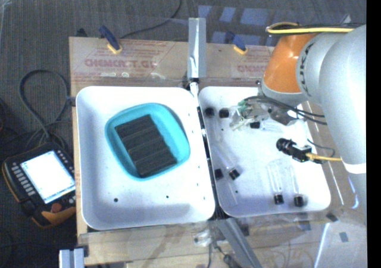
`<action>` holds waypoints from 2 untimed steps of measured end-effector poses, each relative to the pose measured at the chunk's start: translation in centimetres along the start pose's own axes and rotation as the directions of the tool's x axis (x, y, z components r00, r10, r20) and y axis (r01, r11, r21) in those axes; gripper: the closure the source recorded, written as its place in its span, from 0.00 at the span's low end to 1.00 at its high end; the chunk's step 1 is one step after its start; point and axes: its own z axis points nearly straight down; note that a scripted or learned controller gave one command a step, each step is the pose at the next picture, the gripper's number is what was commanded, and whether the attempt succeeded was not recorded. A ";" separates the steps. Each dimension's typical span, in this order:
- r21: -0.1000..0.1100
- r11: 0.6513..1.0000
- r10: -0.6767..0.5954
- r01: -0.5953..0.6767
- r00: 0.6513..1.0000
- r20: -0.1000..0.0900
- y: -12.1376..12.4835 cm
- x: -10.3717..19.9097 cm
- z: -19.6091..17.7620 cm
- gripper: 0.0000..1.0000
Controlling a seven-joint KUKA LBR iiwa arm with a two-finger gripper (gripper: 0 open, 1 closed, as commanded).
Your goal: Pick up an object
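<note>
In the left bin (95, 201) lies a light blue dish (119, 136) with a black ridged block (146, 145) in it. The right bin (256, 210) holds several clear plastic pieces with black caps, among them a pair of tubes (284, 182) near the front right and small black-capped bits (233, 173) near the bin's left side. My gripper (245, 115) is low over the back of the right bin, beside a black cap (223, 113), with a clear, greenish piece (239, 119) at its tip. The grey arm with its orange band (283, 70) covers the bin's back right corner.
A black and yellow connector (293, 149) with a yellow cable sticks out from the arm over the right bin. Clamps (110, 37) hold a brown board behind the bins. A handheld control pendant (38, 180) lies on the floor at the left.
</note>
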 end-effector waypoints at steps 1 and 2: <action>0.001 1.000 -0.001 0.001 1.000 -0.001 0.0 0.0 0.0 0.00; 0.001 1.000 0.001 -0.001 1.000 -0.002 0.0 0.0 -0.9 1.00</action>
